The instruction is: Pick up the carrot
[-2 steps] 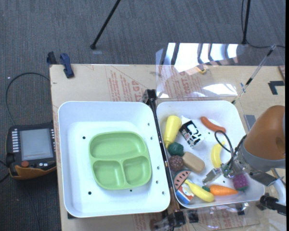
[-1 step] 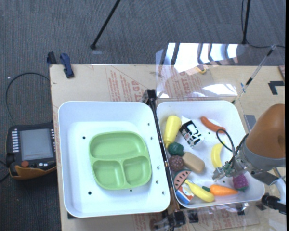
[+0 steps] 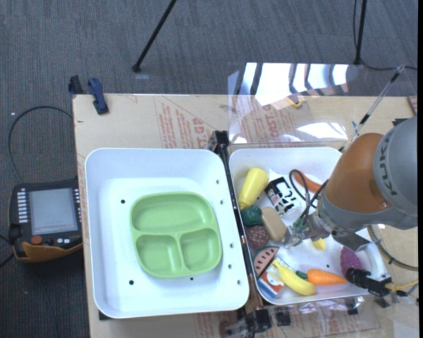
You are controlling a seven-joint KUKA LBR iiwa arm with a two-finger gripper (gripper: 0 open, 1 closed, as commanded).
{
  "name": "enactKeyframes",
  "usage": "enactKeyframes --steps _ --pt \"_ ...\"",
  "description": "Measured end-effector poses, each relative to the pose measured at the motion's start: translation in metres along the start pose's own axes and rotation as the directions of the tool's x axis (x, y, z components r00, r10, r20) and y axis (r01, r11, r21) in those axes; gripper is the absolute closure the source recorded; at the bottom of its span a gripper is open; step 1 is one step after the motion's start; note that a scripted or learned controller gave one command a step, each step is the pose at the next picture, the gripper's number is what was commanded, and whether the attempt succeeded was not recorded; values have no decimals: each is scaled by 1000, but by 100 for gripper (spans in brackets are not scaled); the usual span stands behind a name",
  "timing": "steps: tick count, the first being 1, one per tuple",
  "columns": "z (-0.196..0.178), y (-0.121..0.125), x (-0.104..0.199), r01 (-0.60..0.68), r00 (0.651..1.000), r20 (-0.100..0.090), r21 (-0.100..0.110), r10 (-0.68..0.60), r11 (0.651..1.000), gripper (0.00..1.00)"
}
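Carrot (image 3: pixel 326 277) lies flat near the front wall of the right-hand bin (image 3: pixel 333 153), orange body pointing across the bin, and nothing has a grip on it yet. The jaws (image 3: pixel 294 236) hover low over the middle of the clutter, and the carrot sits just beyond them, toward the near edge and a touch to the arm's side. Are they spread or pressed together? Cannot tell: the wrist and a loop of black cable crowd that spot, and the tips blur into the toys beneath.

Busy neighbourhood down there. A tan block (image 3: pixel 273 224) sits right against the jaws on the far-left side, with a yellow bottle-shaped toy (image 3: pixel 253 186) further off beyond it. A banana (image 3: pixel 295 277) lies below the jaws, its tip almost meeting the carrot's blunt end. A watermelon slice (image 3: pixel 265 258) sits off to the lower left, and a purple piece (image 3: pixel 351 260) rests just past the carrot under the arm.

The arm (image 3: pixel 370 182) leans in from the right, orange band over the bin's far side, so the wrist comes down at a slant. By my read it is not lined up on the carrot yet; the tool looks closer to the tan block. The green divided plate (image 3: pixel 175 232) sits alone in the left bin (image 3: pixel 99 189), well away from the jaws, and plays no part here.
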State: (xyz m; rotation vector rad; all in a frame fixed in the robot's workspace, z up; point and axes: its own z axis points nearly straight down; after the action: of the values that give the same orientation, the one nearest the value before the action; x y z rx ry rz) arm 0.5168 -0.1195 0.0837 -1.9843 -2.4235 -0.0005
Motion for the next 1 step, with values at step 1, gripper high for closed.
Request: enactKeyframes --steps 1 --pt "-104 25 74 36 999 4 -8 -36 999 100"
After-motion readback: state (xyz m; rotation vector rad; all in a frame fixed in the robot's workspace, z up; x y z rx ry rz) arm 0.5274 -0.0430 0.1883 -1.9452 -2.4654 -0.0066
